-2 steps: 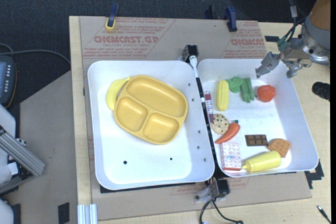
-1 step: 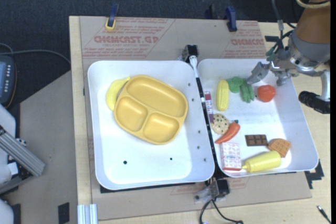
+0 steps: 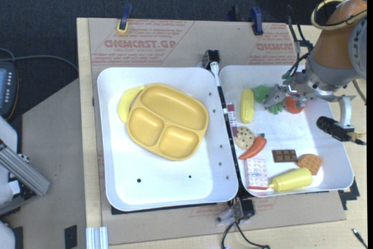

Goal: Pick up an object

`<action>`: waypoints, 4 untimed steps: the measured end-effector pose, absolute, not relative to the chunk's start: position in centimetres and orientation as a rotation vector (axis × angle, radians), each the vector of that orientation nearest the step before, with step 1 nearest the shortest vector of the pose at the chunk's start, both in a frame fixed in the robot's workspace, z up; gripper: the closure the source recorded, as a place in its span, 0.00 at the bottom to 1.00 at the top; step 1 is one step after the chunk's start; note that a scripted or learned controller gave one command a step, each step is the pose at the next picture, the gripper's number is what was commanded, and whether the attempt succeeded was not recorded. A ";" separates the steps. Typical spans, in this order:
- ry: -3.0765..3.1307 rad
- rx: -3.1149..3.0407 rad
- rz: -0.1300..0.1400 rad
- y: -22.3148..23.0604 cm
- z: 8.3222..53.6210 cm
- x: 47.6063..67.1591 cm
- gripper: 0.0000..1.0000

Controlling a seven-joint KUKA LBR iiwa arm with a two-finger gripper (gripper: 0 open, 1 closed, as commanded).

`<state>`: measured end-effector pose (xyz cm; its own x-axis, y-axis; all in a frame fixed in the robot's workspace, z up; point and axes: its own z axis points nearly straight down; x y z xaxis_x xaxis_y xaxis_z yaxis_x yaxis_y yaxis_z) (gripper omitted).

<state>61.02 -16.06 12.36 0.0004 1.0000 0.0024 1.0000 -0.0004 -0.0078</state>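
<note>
The end effector (image 3: 280, 101) hovers just beside the red tomato (image 3: 294, 105).

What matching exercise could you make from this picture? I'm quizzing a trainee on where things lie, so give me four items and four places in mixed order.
Items:
1. yellow divided plate
2. corn cob
3. yellow bottle
4. gripper

Places:
A. near front edge of the right bin
B. in the left bin
C. above the right bin's far part, by a red item
D. upright in the picture, close to the right bin's left wall

Pairs: 1-B, 2-D, 3-A, 4-C
</note>
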 end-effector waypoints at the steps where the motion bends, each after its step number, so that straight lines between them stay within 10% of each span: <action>1: -2.218 -2.218 0.004 -16.0 8.2 61.0 0.00; 2: -2.221 -2.223 -0.001 -16.0 9.6 61.1 1.00; 4: -2.225 -2.227 -0.005 -16.1 19.2 60.7 1.00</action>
<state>60.65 -16.08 19.18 0.0012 1.0000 -0.0025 1.0000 -0.0012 0.0069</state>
